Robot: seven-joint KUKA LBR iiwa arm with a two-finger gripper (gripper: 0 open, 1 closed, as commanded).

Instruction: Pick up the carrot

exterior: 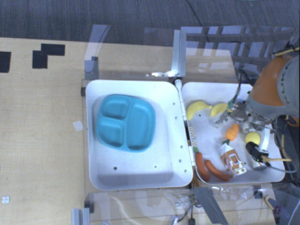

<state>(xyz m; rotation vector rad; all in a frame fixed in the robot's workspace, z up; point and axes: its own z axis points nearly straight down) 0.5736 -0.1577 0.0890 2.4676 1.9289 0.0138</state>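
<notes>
End effector [233,121] over carrot [231,133], R bin [206,125].

A blue divided plate [125,122] lies in the left bin [136,172]. In the right bin [206,128] the gripper [238,117] hangs just above the carrot [231,133] — bananas [198,109] behind, a sausage [212,168] and small carton [231,159] in front.

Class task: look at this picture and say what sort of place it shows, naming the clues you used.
Probably a robotics lab bench. Clues: a robot arm reaching over two white bins, toy food such as a carrot and bananas, and cables on a carpeted floor.
</notes>
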